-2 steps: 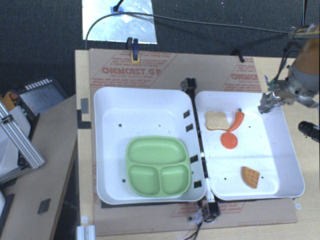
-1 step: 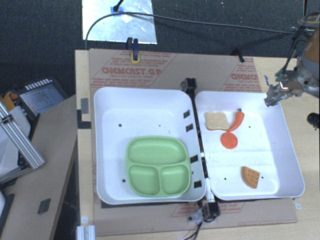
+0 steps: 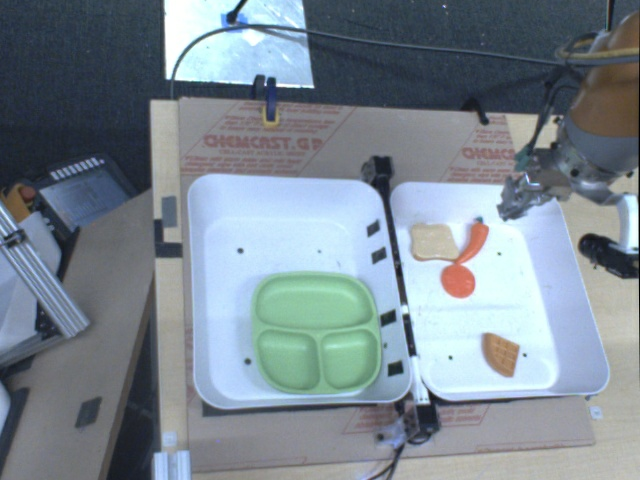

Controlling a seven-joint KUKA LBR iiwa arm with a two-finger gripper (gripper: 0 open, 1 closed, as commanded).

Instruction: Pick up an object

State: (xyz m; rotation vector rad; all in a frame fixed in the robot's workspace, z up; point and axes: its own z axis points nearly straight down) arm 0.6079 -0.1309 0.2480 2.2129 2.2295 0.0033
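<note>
Gripper [image 3: 513, 206] sits at the far edge of the right bin [image 3: 575, 298], above the rim, with nothing between its tips that I can see; how far apart they stand I cannot tell from this angle.

Nearest candidate is the spoon [image 3: 466, 261], orange, lying flat on the bin floor with its round bowl toward me and its handle slanting up toward the gripper. I judge it light, stiff plastic and a bit slick; the handle's middle looks like the place to pinch, across its narrow width, since the bowl is too wide and flat.

Toast [image 3: 432, 241] lies just beside the handle, touching or nearly so, which could crowd one finger. It looks like a thin, rigid toy slab, hard to get under.

Waffle [image 3: 501, 354] lies well apart, near the front corner.

Left bin [image 3: 220, 208] bears a green tray [image 3: 315, 330].
</note>
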